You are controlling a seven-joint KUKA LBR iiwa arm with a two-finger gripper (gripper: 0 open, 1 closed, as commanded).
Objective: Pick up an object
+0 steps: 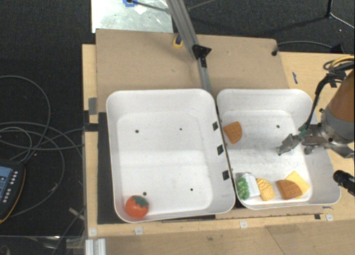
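A grey arm [339, 116] reaches in from 3 o'clock over the right bin [299, 97], its end effector [289, 144] poised above the bin's bare middle with nothing between its dark fingers; whether those fingers stand wide or narrow cannot be told from this slanted overhead view. The pick has not yet been made, by every sign on the desk [238, 49]: each candidate object lies loose on a bin floor. In the right bin, an orange wedge [233, 132] sits at 9 o'clock, near the wall shared with the left bin [161, 97] and well apart from the end effector. Along the 6 o'clock edge lie a green-and-white piece [244, 186], a yellow piece [265, 189] just beside it, and an orange-and-yellow block [293, 185] toward 5 o'clock, the nearest of the lot to the tool. A red tomato [136, 206] rests alone at 7 o'clock in the left bin, farthest from the arm. What is left appears to be the whole of the job: choosing a target, descending on it, closing around it and lifting it clear. The block below the end effector looks the likeliest choice, though nothing here settles which object the program intends.
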